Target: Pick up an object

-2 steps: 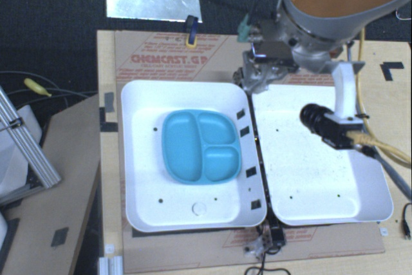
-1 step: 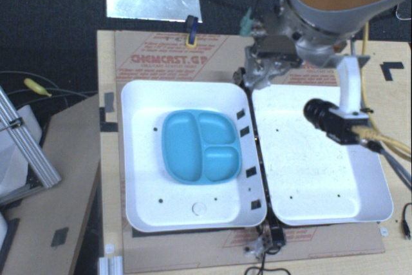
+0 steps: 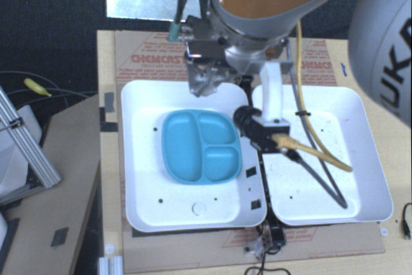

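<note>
Nearest us, below and left of the claw (image 3: 207,84), we see the blue divided plate (image 3: 201,145) lying flat in the left bin (image 3: 145,203), with bare white floor around it on all sides. The claw hangs over that bin's far rim; we cannot tell its finger state. To its right lies the right bin (image 3: 360,138).

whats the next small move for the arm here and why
Probably a short shift toward the blue divided plate and then down. The gripper hangs over the far rim of the left bin, just past the plate's far edge, with nothing seen between its fingers. The plate lies flat in that bin.
</note>
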